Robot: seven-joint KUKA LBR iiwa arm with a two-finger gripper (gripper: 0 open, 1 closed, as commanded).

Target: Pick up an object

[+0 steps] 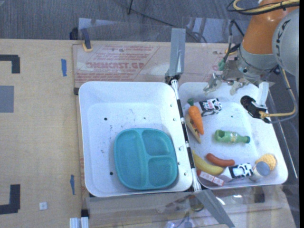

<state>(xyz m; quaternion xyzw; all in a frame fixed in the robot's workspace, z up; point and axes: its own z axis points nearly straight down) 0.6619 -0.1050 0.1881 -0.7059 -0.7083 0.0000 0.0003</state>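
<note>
My gripper [222, 85] hangs over the far edge of the right bin [275, 141], open, with nothing between its fingers. Just below it lies a black-and-white carton [210, 106]. An orange carrot [195, 119] rests by the bin's left wall. Mid-bin lies a green bottle [230, 137]. Toward the front are a red sausage [220, 160], a banana [206, 165], a second black-and-white carton [241, 170] and a yellow corn cob [268, 162].
The left bin [95, 127] holds a teal divided plate [146, 158]. A grey metal post [177, 53] stands behind the seam between the bins. A black cable end [251, 106] dangles over the right bin's far right.
</note>
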